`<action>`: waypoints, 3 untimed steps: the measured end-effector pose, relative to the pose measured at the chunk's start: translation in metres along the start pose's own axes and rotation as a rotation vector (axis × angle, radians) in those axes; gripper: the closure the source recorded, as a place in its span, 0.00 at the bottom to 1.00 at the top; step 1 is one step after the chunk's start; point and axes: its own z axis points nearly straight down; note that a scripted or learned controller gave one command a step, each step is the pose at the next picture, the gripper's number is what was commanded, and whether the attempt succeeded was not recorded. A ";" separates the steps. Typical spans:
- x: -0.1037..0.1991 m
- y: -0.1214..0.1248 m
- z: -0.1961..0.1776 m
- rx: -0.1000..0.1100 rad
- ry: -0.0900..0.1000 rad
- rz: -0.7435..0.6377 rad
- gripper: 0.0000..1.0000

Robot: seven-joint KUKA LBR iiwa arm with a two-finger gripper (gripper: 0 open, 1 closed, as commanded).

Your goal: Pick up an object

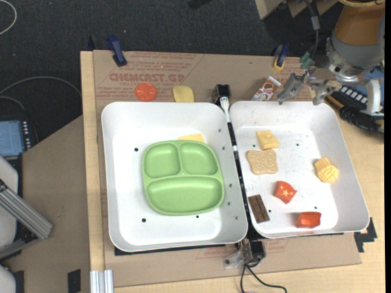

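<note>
Camera view: gripper (303, 88) hangs open-fingered above right bin's (348, 163) far rim.

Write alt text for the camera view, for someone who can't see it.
A robot arm hangs its open, empty gripper over the far rim of the right bin, which holds six toy foods. The left bin holds a green divided plate with a yellow piece behind it.
</note>
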 end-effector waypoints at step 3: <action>-0.016 0.001 0.164 -0.005 -0.002 -0.002 0.00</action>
